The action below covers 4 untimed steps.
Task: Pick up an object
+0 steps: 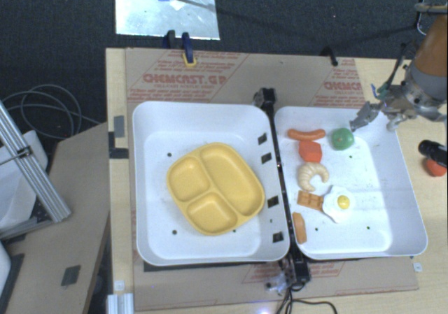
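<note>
Since all the toy food sits in the right-hand bin [404,187], we see the end effector [378,115] hovering over its upper-right corner, fingers spread and holding nothing. Nearest it lies the green ball [342,138], beside the sausage [306,135], probably the easiest pick; the yellow tray [214,187] occupies the left bin [150,166].

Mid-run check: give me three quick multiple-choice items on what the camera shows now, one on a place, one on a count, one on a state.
1. Where is the yellow tray?
A. left bin
B. right bin
C. on the bench outside the bins

2. How many compartments does that tray have?
A. two
B. three
C. five

3. How does the tool stand to the green ball?
A. gripping it
B. apart, up and to its right
C. pressing it into the tray

Answers: 1 A, it lies in the left bin. 2 B, three hollows show. 3 B, a gap shows between them.
</note>
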Available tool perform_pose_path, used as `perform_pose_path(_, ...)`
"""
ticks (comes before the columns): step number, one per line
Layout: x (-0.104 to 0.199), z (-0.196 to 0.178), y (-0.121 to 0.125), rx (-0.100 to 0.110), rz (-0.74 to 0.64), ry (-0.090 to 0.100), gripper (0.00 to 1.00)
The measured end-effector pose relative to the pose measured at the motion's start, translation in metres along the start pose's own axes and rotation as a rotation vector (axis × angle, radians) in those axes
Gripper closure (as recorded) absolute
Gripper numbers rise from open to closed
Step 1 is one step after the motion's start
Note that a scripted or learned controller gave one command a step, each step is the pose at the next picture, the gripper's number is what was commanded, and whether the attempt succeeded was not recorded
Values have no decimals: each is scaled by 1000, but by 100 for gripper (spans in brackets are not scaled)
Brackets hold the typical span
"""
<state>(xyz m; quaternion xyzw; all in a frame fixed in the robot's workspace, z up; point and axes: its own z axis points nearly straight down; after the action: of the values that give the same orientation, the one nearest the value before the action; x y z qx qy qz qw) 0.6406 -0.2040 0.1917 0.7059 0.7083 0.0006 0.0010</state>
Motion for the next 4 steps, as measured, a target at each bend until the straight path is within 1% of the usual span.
perform_pose_path(1,54,93,-20,-9,1,-3,0)
perform_pose_path(2,77,107,-77,5,3,2,0)
perform_pose_path(3,59,106,-11,-6,-3,-2,0)
perform_pose_path(4,106,108,-108,10,2,5,0)
